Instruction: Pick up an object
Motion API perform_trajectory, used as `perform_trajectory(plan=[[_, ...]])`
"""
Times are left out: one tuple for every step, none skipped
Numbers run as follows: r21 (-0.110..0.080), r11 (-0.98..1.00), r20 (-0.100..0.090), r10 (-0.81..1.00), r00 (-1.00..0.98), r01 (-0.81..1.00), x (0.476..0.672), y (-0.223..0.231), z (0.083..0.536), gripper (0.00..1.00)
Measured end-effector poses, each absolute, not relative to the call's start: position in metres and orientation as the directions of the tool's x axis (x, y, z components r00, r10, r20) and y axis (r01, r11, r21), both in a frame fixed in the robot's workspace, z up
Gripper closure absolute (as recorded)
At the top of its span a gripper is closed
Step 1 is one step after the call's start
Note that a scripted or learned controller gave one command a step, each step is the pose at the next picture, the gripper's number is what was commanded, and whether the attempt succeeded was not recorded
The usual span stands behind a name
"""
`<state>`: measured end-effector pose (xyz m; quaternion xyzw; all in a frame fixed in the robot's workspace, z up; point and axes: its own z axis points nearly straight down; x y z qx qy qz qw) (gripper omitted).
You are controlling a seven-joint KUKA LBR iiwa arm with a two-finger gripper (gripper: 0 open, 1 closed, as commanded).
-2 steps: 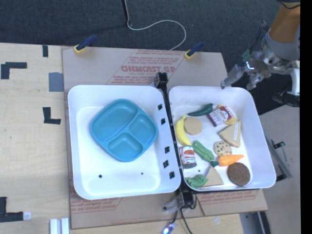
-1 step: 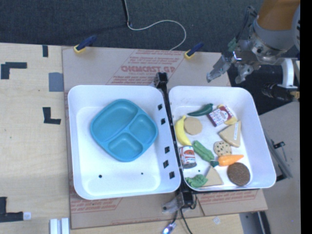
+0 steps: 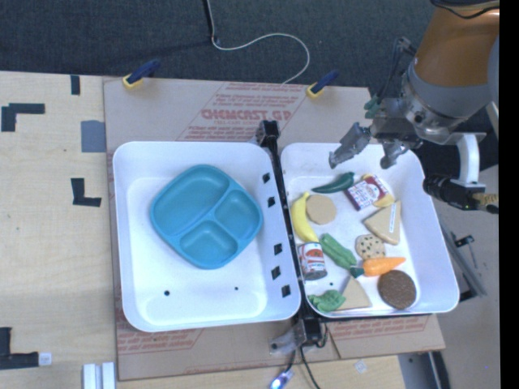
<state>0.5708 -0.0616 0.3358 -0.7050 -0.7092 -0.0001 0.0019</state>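
Note:
My gripper [image 3: 369,151] hangs over the far edge of the right bin [image 3: 430,217], fingers spread apart and nothing between them. Just below it lie a dark green pepper [image 3: 332,184] and a red snack packet [image 3: 366,192]. Further down the bin are a yellow banana [image 3: 302,217], a tan round cookie [image 3: 320,210], a cheese wedge [image 3: 385,223], a chip cookie [image 3: 369,245], a carrot [image 3: 381,266], a green pickle [image 3: 337,251], a small can [image 3: 313,260], a brown round patty [image 3: 397,288] and a leafy green piece [image 3: 328,301].
The left bin [image 3: 138,298] holds a blue divided plate [image 3: 206,215]. A black divider [image 3: 280,209] with clips runs between the bins. A white cable [image 3: 259,43] loops behind the bench, and the arm's grey and orange body [image 3: 454,55] fills the upper right.

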Motion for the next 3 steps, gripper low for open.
perform_trajectory(plan=[[-0.002,0.004,0.001,1.0,-0.004,1.0,0.573,-0.064,0.344,1.0],[-0.012,0.003,0.002,1.0,-0.003,1.0,0.526,-0.025,0.274,1.0],[-0.011,0.003,0.001,1.0,-0.003,1.0,0.48,0.011,0.23,1.0]])
